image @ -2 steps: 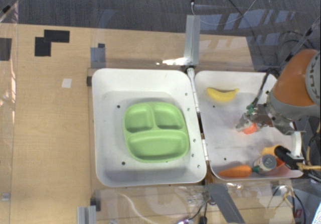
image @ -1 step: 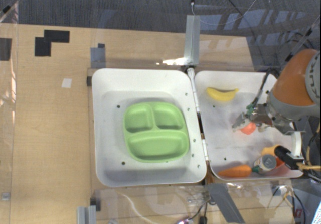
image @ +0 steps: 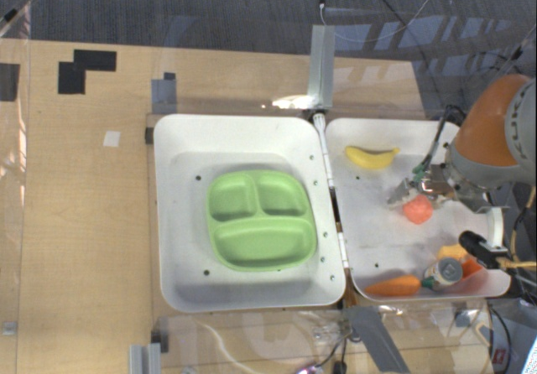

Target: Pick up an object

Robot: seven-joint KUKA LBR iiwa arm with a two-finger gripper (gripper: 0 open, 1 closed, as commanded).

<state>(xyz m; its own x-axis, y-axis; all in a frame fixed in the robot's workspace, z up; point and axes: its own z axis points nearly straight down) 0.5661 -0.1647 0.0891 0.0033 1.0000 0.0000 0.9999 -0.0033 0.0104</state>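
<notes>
My tool [image: 417, 189] hangs just above the pink ball [image: 418, 210]; I cannot tell its finger state. I'd centre over it, then descend straight.

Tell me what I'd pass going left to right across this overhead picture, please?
Green divided plate in the left bin → yellow banana → pinkish-red ball, in the right bin just below the robot's hand.

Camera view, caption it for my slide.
Gripper above a red-orange ball in the right bin, banana nearby.
</notes>
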